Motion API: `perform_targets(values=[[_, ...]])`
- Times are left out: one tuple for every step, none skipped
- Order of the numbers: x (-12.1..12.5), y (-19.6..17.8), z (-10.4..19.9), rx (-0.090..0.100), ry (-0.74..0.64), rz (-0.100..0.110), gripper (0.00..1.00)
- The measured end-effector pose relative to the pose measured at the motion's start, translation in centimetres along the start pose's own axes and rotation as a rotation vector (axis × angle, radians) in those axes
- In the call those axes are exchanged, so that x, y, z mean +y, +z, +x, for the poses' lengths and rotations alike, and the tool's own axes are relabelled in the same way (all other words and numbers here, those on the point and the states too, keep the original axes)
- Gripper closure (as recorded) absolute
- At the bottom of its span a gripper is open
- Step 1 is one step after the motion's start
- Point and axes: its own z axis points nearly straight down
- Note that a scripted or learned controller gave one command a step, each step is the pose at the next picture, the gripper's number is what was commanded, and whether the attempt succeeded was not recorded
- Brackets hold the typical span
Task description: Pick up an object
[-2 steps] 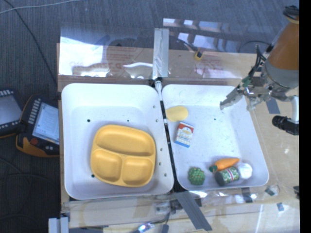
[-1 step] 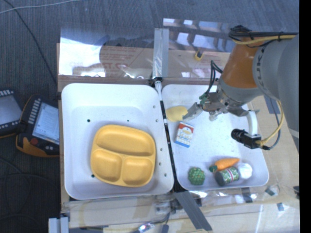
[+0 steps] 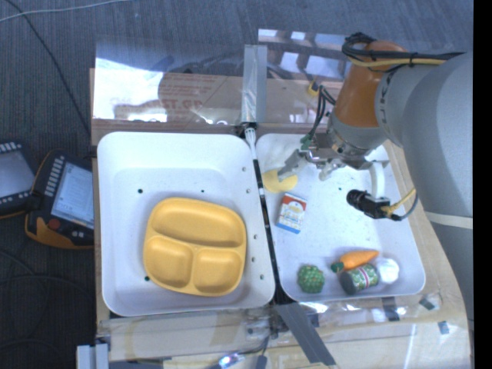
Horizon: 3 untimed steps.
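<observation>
1. Camera view, looking down at a slant: the right bin [image 3: 400, 229] holds several small things, any of which could be picked up. A small carton [image 3: 291, 212] with a red top and a pale blue front lies near the bin's left wall, about midway up.
2. A flat yellow piece [image 3: 277, 180] lies just above the carton, close to the wall between the two bins.
3. A green broccoli floret [image 3: 310, 277] sits near the front edge of the right bin.
4. To the right of the floret, a carrot [image 3: 358, 259] with an orange body and a green top lies just above a dark green can [image 3: 361, 278] lying on its side; the two look to be touching. A white round thing [image 3: 388, 269] lies against the can's right end.
5. The gripper [image 3: 309, 165] hangs over the upper part of the right bin. Its two fingers are spread apart, with nothing between them. The left fingertip [image 3: 286, 170] is right over the edge of the yellow piece; whether it touches cannot be told.
6. The arm [image 3: 430, 129] reaches in from the right, grey with an orange band [image 3: 361, 91] above the wrist. A black cable end [image 3: 365, 201] hangs below the wrist, over the bin floor.
7. The left bin [image 3: 123, 167] holds a yellow divided tray [image 3: 194, 246], lying flat, with three compartments.
8. A handheld controller [image 3: 65, 198] with a screen lies on the floor to the left of the bench.
</observation>
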Motion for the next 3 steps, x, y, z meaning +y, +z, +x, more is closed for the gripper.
perform_targets(values=[[1.0,2.5,-0.2,-0.004,0.006,-0.014,0.0],[0.4,-0.1,-7.3,-0.003,0.18,-0.002,0.0],[-8.3,-1.4,-11.0,0.004,0.508,0.002,0.0]])
